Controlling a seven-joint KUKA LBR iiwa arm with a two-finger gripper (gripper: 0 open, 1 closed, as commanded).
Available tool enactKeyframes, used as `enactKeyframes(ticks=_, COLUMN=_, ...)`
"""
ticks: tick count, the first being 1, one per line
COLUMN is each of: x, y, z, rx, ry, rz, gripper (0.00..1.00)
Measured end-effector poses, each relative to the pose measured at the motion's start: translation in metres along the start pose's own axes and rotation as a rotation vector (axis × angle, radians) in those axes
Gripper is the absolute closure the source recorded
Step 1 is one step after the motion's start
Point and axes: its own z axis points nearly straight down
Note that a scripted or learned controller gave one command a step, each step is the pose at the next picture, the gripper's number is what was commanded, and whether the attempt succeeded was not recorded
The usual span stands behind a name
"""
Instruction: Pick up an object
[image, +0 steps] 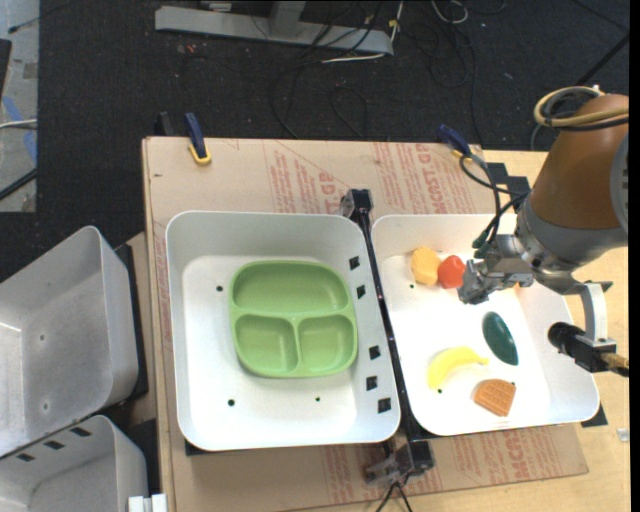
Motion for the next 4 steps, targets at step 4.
enactKeyframes(ticks=4, x=0.172, y=0.069, z=0.013, rx=-0.003, ry=0.000, rz=-0.001, gripper=1.00)
